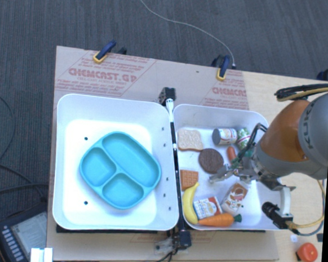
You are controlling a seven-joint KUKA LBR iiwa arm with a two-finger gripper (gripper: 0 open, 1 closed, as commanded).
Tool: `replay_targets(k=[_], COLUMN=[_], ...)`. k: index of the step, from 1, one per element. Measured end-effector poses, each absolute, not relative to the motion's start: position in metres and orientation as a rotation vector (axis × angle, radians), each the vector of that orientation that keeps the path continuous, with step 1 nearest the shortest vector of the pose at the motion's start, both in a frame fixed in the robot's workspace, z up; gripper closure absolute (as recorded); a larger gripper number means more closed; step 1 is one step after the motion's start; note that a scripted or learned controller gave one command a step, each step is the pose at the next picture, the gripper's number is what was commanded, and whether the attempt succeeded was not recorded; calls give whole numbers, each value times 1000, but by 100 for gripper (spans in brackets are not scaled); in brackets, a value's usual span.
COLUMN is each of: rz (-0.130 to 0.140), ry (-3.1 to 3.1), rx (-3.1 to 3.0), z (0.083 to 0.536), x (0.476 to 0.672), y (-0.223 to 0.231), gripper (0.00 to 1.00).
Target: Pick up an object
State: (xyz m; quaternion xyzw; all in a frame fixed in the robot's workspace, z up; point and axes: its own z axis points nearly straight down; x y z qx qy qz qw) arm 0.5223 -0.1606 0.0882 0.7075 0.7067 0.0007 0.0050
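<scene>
Two shallow white bins sit side by side on the table, the left bin (pixel 61 148) holding a light blue three-section plastic plate (pixel 120 170). Nearest the camera in the right bin (pixel 259 119) lie an orange toy carrot (pixel 216 220), a yellow toy banana (pixel 189 203) along the divider, and a small white snack packet (pixel 206 206) touching the carrot. Just behind them sits a second white-and-red packet (pixel 235 197), directly below the pincer (pixel 229 173), which hangs low over the bin's middle with its grey fingers (pixel 221 175) spread apart and nothing between them. A square orange cracker (pixel 188 178) lies left of it, and a round dark brown cookie (pixel 211 160) sits just beside the fingertips. Farther back are a tan slice of toy bread (pixel 190 140) and a small tin can (pixel 226 136) on its side.
</scene>
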Motion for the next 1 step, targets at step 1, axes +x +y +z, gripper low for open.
replay_targets(k=[1], rz=[6], ry=[2209], rx=[2212], z=[99], x=[524], y=[-161], gripper=[100])
